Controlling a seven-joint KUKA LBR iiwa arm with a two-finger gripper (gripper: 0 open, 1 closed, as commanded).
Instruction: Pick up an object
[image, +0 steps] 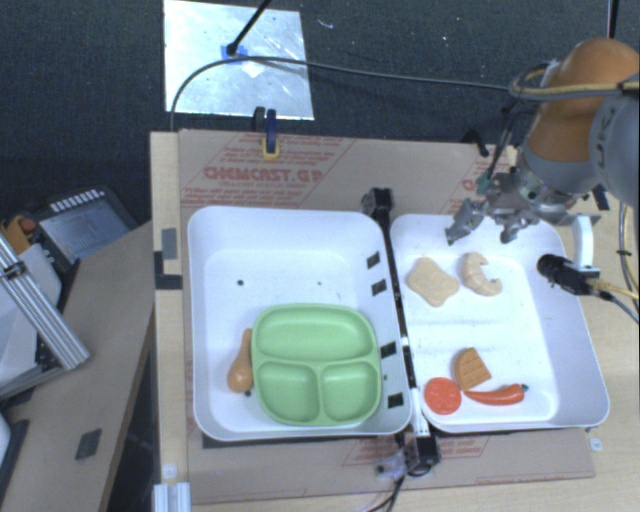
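Grey gripper (483, 229) fingers were seen spread apart, holding nothing, above the right bin (570, 340), where a croissant (481, 274) and biscuit (431, 281) were laid just below.

A brown cardboard sheet (300, 165) with red print lies under both bins; a yellow-handled clamp (268, 132) grips its far edge; beyond it a shiny metal plate (240, 60) (a black cable crossing it); at left, an aluminium rail (35, 305).
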